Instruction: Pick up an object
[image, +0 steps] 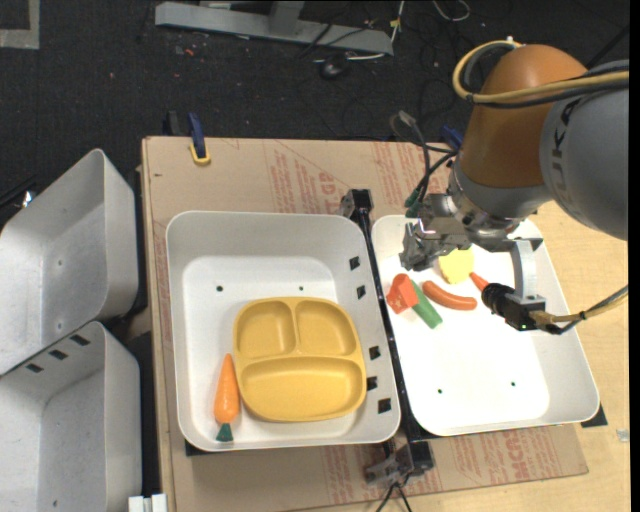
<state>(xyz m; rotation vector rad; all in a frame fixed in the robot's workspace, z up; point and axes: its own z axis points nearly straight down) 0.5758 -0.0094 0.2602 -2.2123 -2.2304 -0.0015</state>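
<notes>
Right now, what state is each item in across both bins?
yellow tray: flat in left bin, compartments bare
carrot: lying left of tray, touching it
sausage: lying in right bin
yellow block: resting by the hand
orange and green piece: lying left of sausage
hand: low over right bin, grip unclear

Two bins side by side on the worktop (270, 160), toy food in each.

In the left bin (200, 250) a divided tray (298, 358) lies toward the near side, with a toy carrot (227, 392) just beside its left edge. In the right bin (500, 390), at the far left part, a toy pepper (402, 292), a bean pod (425, 312), a sausage (450, 296) and a cheese wedge (457, 266) lie close together. My fingers (425, 243) hang over that cluster's far side.
</notes>
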